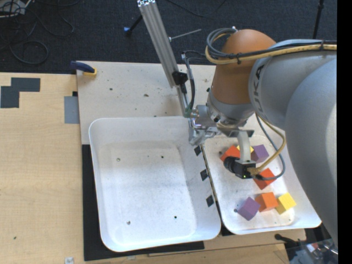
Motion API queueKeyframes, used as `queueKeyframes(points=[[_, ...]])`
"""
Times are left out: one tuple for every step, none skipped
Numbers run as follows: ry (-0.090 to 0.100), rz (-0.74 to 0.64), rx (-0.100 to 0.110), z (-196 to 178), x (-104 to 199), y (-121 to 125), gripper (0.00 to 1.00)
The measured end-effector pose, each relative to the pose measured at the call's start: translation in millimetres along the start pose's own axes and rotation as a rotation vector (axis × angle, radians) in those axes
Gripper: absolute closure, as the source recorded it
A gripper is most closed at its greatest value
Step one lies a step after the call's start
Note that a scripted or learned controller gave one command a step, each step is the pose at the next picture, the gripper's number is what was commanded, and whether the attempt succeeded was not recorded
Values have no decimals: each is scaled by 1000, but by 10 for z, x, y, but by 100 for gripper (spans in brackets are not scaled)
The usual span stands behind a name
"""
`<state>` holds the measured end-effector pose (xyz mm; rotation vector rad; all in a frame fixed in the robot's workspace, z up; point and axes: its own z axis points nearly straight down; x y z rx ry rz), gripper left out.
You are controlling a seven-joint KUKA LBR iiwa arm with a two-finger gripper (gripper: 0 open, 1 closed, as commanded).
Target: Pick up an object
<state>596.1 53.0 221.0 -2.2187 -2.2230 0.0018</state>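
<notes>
Nearest the front, a small purple cube [248, 208] is seen in the right-hand shallow white bin [306, 219]. A small orange cube [268, 201] is set against it, and a small yellow cube [286, 202] lies just beside that. Further back in the same bin, a red block [265, 176], a second purple cube [259, 153] and an orange-red block [230, 153] are partly covered by the robot's wrist parts. The grey arm with the orange band [242, 65] is extended from the right. The two-finger gripper [198, 131] is placed at the rim between the bins, towards their back. Whether the gripper is spread or pressed together cannot be told. The left-hand shallow white bin [102, 175] is dotted with small dark specks.
</notes>
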Motion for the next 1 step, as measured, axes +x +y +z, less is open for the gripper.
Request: queueKeyframes(points=[[1, -1, 0, -119, 398, 184, 100]])
